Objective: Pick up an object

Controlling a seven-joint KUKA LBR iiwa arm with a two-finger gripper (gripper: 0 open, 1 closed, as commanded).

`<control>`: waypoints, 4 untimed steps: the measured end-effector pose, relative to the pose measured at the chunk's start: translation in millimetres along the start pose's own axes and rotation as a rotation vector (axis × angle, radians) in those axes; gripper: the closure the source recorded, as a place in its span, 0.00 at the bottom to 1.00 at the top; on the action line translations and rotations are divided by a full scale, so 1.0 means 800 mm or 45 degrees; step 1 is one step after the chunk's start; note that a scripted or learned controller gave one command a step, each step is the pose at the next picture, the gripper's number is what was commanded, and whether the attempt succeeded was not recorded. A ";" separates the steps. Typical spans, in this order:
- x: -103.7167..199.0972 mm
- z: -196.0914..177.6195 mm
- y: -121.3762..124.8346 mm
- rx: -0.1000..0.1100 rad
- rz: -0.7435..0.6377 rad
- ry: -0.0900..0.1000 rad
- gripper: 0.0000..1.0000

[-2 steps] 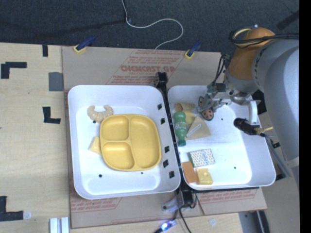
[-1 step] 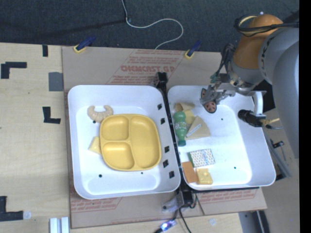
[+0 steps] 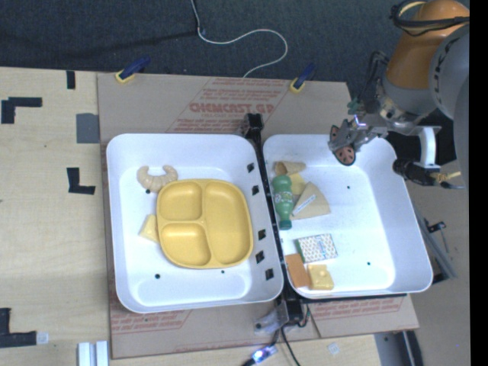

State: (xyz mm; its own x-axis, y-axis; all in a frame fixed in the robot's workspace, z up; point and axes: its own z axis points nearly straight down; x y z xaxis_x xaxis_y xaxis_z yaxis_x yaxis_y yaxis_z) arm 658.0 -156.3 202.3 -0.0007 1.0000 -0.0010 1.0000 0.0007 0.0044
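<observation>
Two white bins [image 3: 122, 204]; one yellow plate [image 3: 204, 223]; one green bottle [image 3: 283, 200].

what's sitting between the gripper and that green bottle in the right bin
From the camera view, only bare white bin floor separates the gripper from the green bottle.

This looks like a robotics lab or test cell rather than a home. A grey and orange robot arm [image 3: 427, 44] reaches in from 2 o'clock over a table [image 3: 46, 204] marked with black tape pieces [image 3: 76, 181], where a cardboard sheet [image 3: 221, 105] is clamped at 12 o'clock by blue and yellow clips [image 3: 132, 69]. Two white bins [image 3: 122, 204] sit side by side on it, and a loose white cable [image 3: 244, 36] trails over dark carpet [image 3: 91, 21] behind.
</observation>
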 end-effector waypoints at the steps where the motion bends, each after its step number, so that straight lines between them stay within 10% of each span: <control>1: 0.001 -0.030 0.001 0.003 -0.001 0.001 1.00; 4: 0.171 -0.032 -0.109 0.012 -0.005 0.003 1.00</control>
State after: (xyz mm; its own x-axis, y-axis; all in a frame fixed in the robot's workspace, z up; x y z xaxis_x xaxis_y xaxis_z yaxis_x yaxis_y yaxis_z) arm 570.8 -19.2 227.4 -0.0043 1.0000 0.0012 1.0000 0.0044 -0.0053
